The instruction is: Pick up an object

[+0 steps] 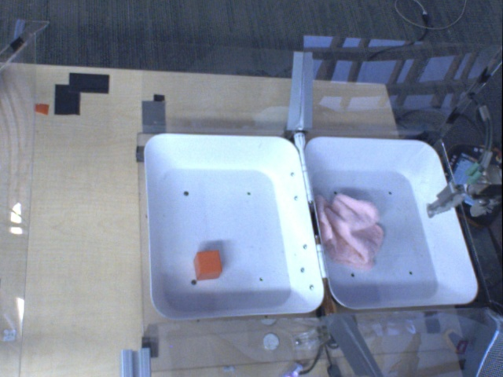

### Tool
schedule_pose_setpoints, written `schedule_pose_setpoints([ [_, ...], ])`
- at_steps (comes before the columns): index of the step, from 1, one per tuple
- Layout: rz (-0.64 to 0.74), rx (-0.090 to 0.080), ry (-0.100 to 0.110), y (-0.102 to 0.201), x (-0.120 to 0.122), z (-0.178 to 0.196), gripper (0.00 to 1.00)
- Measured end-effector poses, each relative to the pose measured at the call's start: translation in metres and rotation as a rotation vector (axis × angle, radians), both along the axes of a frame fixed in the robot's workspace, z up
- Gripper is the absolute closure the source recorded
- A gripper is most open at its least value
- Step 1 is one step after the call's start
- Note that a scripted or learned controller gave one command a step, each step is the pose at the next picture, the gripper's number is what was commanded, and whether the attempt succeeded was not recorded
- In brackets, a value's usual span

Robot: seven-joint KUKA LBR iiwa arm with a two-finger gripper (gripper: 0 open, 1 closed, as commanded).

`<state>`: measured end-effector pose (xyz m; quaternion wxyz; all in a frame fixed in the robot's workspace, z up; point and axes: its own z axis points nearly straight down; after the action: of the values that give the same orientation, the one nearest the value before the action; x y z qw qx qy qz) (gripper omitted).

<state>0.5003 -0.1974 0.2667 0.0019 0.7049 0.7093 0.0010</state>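
Parked at the far right edge of the camera view, mostly cut off by the frame. Claw (445,203) visible as a grey metal tip pointing left, low and slightly tilted. Dark body with cables and a green-lit part just behind it. Finger state too small to tell.

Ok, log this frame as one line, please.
orange block: left bin | pink cloth: right bin | nothing lifted
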Motion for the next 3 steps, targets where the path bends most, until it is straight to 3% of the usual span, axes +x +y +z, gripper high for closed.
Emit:
schedule_pose_setpoints([
  [1, -0.051, 0.001, 0.001, 0.073, 0.0, -0.086, 0.0],
  [2, -0.053, 0.001, 0.0, 0.073, 0.0, -0.086, 0.0],
  [3, 0.171, -0.003, -0.015, 0.107, 0.011, -0.174, 0.0],
])
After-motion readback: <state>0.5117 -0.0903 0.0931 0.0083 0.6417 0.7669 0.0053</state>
